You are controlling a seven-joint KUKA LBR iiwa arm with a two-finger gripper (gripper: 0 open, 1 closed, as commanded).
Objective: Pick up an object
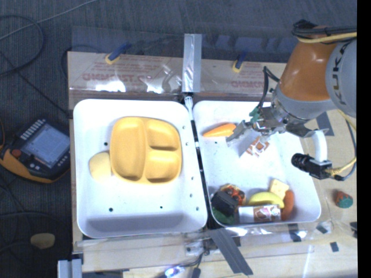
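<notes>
Over right bin, gripper above small packet, beside orange wedge

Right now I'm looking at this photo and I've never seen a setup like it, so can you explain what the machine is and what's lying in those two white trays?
This is one camera fixed above a workbench, looking down at a slant. The grey and orange shape at the upper right is a robot arm, reaching in from the right. Its hand hangs over the right bin, close to an orange wedge-shaped piece and a small red and white packet; I cannot tell whether it holds anything.

Near the front of that bin lies a pile of toy food: a banana, a pale yellow block, a dark item and others.

The left bin holds a yellow divided tray with a pale round piece beside it.
</notes>
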